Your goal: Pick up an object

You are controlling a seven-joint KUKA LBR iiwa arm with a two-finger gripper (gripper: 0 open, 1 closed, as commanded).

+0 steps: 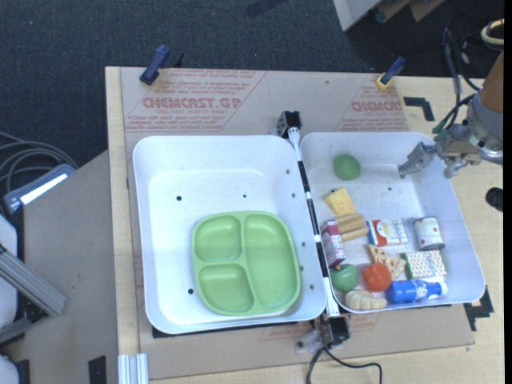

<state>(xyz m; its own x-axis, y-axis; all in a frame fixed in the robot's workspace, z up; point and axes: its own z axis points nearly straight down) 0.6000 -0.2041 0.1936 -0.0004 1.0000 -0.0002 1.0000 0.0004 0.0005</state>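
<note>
My gripper (430, 161) hangs over the far right corner of the right bin (468, 238), its grey fingers spread apart with nothing between them. A green ball (346, 166) lies to its left in the bin's far part. Nearer the front sit a yellow cheese wedge (342, 202), a red-and-white carton (389, 232), a small can (429, 233), a red tomato (376, 277), a blue bottle (414, 291) and a green fruit (345, 277).
The left bin (160, 174) holds a green three-part plate (244, 261). A dark snack bar (334, 245) and a bread piece (362, 299) lie along the right bin's left and front sides. Blue clamps (154, 65) hold the board at the back.
</note>
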